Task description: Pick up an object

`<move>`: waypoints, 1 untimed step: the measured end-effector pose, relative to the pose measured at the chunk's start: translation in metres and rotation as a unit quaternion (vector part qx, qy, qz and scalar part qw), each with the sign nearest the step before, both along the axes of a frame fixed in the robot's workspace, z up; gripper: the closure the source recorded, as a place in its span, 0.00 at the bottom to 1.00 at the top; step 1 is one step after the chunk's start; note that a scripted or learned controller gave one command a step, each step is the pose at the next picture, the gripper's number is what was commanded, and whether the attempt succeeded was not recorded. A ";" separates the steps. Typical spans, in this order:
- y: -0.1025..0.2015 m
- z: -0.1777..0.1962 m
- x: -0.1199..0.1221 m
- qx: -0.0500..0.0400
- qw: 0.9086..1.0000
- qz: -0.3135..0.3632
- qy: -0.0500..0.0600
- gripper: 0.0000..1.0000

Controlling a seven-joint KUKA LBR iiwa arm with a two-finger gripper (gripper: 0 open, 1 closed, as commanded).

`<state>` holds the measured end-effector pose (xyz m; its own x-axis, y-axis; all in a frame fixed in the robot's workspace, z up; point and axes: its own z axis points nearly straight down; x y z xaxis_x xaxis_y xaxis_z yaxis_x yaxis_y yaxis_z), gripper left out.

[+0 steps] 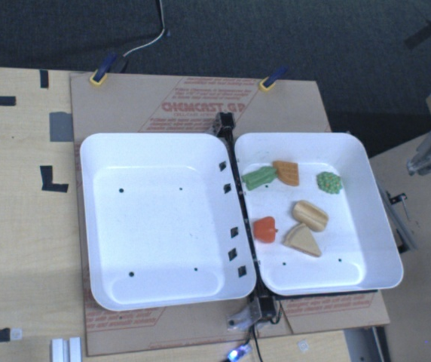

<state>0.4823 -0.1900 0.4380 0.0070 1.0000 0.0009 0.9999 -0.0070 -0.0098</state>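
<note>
- The desk [19,202] carries a brown cardboard sheet [193,104], and two white bins sit side by side on it.
- A blurred pale grey shape [424,154] sits at the right edge, the side the arm reaches in from. It may be part of the arm, but I can't say for sure, and I cannot tell how the jaws stand.
- The left bin [87,202] is the one farther from that side.
- The right bin [381,232] is the nearer one, and it holds all six toy food pieces, each lying loose on the bin floor.
- A tan wedge [303,240] and a tan roll [310,214] lie just beside each other in the middle of that bin.
- A long green piece [260,177] touches an orange piece [286,173] over by the wall between the bins.
- A knobbly green piece [329,182] lies nearest the arm's side, apart from the rest.
- A small red piece [265,229] sits near the wedge.
- As I read it, nothing has been picked up yet, so choosing a piece, reaching down, closing on it and lifting are all left to do.
</note>
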 end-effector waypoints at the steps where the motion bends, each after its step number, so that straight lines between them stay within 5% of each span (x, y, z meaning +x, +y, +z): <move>1: -0.035 -0.122 0.008 0.000 1.000 0.002 0.000 1.00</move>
<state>0.4904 -0.2253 0.3161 0.0032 1.0000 0.0018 0.9999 -0.0032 -0.0107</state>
